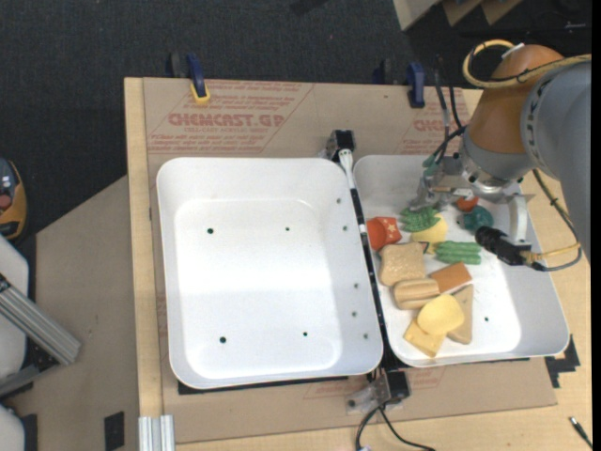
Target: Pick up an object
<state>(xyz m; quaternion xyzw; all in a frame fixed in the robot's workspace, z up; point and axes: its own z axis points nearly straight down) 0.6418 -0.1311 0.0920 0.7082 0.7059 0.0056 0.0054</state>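
The grey arm (554, 92) reached in from three o'clock, its orange band (502, 101) above the wrist, bent down into the right bin (545, 322); the gripper (437, 191) sat low at the bin's twelve o'clock end, over the green toy (420, 220); whether its claw was wide or narrow I cannot tell. Two white bins stood side by side; the left bin (258, 271) lay at nine o'clock. The pile (427, 285) of toy foods, roughly ten pieces, filled the right bin's middle. The board (225, 117) read "CHEMCAST" in red.
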